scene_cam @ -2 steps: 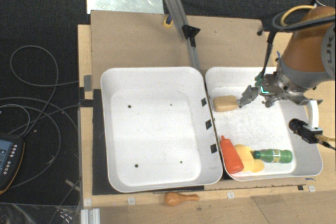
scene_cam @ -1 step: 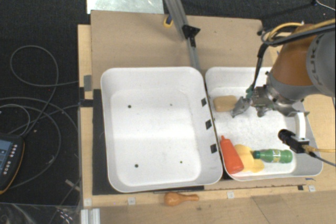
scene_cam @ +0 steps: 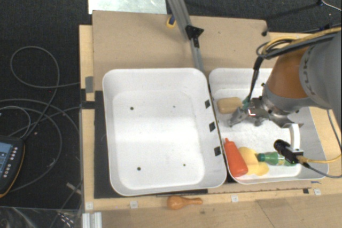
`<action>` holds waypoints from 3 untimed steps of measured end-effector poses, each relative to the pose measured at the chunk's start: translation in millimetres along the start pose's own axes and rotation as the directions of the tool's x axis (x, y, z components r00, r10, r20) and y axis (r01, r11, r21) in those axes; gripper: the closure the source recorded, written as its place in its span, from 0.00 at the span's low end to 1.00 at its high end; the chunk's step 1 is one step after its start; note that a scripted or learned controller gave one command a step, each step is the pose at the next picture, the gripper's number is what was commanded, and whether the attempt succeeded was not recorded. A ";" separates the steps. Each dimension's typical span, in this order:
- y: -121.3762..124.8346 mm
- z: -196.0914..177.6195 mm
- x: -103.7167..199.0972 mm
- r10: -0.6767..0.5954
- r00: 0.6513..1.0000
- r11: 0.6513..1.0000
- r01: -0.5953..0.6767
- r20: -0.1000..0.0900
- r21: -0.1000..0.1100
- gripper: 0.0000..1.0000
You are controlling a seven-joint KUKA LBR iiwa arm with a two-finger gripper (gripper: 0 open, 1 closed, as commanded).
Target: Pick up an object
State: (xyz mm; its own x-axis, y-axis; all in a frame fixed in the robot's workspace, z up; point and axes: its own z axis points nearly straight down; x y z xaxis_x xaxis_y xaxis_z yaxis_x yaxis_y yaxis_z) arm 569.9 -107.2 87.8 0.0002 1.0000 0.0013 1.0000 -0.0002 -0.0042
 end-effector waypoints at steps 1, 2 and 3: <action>1.2 -13.5 -0.5 0.001 1.000 1.000 -0.001 0.001 -0.006 1.00; 4.0 -78.0 -0.5 -0.005 1.000 1.000 0.005 0.003 -0.012 1.00; 9.0 -123.5 -5.8 -0.005 1.000 1.000 0.006 0.003 -0.011 1.00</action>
State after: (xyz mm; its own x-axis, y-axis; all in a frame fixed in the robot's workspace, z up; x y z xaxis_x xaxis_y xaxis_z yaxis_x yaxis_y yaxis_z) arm 579.4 -113.1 211.3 -0.0053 1.0000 -0.0016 1.0000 0.0053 0.0070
